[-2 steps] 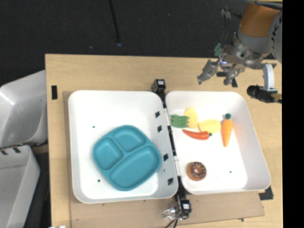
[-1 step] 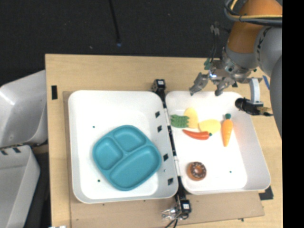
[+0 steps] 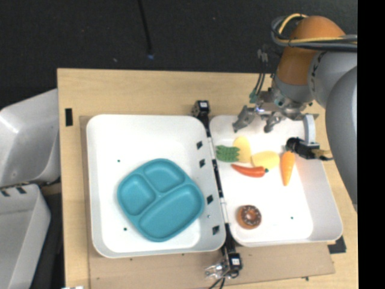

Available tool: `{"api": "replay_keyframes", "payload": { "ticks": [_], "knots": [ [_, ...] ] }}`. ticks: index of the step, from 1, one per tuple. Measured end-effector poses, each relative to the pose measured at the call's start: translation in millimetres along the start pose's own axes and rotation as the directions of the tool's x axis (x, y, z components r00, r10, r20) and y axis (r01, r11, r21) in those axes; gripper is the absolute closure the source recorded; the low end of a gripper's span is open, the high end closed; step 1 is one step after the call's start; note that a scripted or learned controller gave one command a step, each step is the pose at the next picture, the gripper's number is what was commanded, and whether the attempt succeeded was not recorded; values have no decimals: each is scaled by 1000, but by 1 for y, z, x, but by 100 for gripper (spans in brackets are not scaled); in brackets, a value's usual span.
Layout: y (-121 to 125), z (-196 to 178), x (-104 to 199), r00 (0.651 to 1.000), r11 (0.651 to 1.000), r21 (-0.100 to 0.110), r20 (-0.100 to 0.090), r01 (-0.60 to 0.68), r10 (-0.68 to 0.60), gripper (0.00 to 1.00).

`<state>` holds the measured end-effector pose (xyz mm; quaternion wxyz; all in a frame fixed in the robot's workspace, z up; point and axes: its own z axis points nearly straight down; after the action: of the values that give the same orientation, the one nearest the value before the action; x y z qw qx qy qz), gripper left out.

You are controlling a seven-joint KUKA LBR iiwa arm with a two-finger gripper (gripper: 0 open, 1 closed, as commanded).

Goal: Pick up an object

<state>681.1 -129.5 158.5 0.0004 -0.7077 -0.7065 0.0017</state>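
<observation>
My gripper (image 3: 257,121) hangs open over the back of the right bin (image 3: 313,215), its two grey fingers (image 3: 243,119) spread apart with nothing between them. Just in front of it lie a yellow corn cob with green leaves (image 3: 234,152), a yellow lemon-like piece (image 3: 265,158) and a red chili pepper (image 3: 248,170). An orange carrot (image 3: 287,167) lies to the right of these. A brown chocolate doughnut (image 3: 248,217) sits alone near the bin's front.
The left bin (image 3: 108,137) holds a blue divided plate (image 3: 159,198). Black clips (image 3: 201,108) sit along the seam between the bins. A white object (image 3: 24,143) stands off the bench at the left.
</observation>
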Motion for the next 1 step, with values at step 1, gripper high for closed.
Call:
{"api": "replay_keyframes", "payload": {
  "ticks": [1],
  "knots": [
    [0,52,-1,1000,1000,0,0,0,0,0]
  ]
}}
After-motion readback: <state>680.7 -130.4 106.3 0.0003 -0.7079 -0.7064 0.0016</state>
